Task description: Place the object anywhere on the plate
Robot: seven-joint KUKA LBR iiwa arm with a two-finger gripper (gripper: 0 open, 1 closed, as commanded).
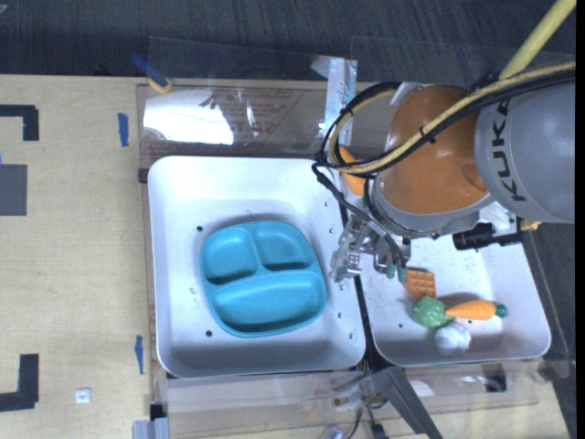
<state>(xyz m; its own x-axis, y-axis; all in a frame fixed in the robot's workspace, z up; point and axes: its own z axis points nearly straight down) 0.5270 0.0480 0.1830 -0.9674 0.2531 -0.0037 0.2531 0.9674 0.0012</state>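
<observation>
Nearest the camera, along the front of the right bin (535,337), lie the loose items: a white lump (452,337), a green piece (428,312), a toy carrot (473,311), and just behind them a small orange waffle-like square (420,282). All sit on the bin floor, clustered and touching or nearly so.

Left bin (164,245): the blue divided plate (263,275) rests on the floor, three compartments, nothing on it.

Above the divider between the bins hangs the gripper (366,256), metal fingers pointing down, just beside the waffle square and near the plate's right edge. Whether it is open, closed or carrying anything — cannot tell; the metalwork is small and cluttered, and nothing is plainly seen between the fingers.

Judgement: the pick is not yet confirmed, and the candidate objects remain in the right bin. Next move likely calls for descending onto one item, closing on it, then carrying it left over the divider to the plate.

Farther back, the arm's orange band (430,154) and grey body (539,154) cover the right bin's rear half; anything lying there is hidden.
</observation>
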